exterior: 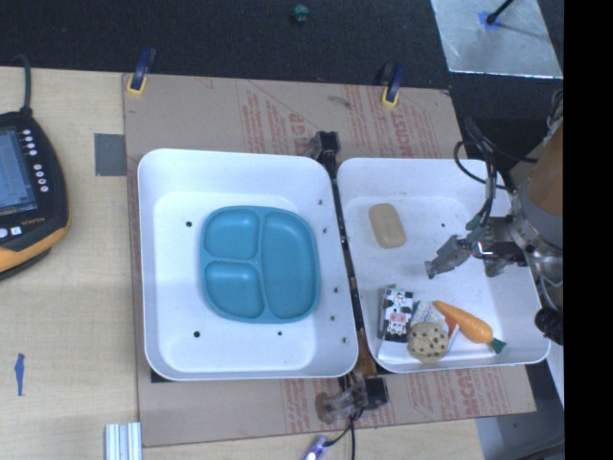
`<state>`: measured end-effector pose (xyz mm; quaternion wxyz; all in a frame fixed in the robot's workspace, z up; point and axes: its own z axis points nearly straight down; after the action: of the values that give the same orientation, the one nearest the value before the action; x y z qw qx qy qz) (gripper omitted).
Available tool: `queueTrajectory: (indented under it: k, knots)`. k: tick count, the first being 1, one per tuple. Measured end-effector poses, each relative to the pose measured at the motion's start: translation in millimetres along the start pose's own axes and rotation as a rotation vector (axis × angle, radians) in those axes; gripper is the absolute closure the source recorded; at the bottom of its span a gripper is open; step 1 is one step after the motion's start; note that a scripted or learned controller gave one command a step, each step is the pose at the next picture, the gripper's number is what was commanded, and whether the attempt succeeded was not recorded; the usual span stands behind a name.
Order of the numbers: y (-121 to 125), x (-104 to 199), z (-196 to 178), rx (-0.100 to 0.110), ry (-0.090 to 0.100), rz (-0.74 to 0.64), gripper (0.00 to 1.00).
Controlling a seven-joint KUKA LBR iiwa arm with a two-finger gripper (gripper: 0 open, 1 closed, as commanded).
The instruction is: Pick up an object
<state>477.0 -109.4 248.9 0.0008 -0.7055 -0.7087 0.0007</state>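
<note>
Reaching in from the right edge of the camera view, the grey arm (541, 195) hangs over the right bin (421, 175), its gripper (469, 254) low above the bin's middle with the 2 dark fingers (442, 261) spread apart and nothing between them. Taking that right bin as the landmark: a tan oval soap-like piece (387, 225) lies flat in its upper left part, clear of the gripper and well apart from the other objects. Along the bin's lower edge sit 3 more things close together: a small black-and-white patterned box (397, 313) near the lower left corner, a round speckled cookie-like disc (427, 341) touching it just to the right, and an orange carrot (465, 322) with a green tip lying at a slant beside the disc. The gripper is above these, apart from all 3. Left of the right bin, touching it along a dark clip line, is the left bin (172, 348), which holds a blue divided plate (260, 263) with 3 compartments. Both bins rest on a brown cardboard sheet (287, 113) held by 2 blue clamps at its far edge. Far left of the bins lies a black and orange teach pendant (27, 195) on the wooden bench (57, 353)
</note>
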Motion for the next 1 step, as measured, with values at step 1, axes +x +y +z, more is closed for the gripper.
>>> queueTrajectory:
  k: [1]
  knots:
    - [72.4, 28.5, 38.2, 0.001, -0.002, -0.002, 0.0]
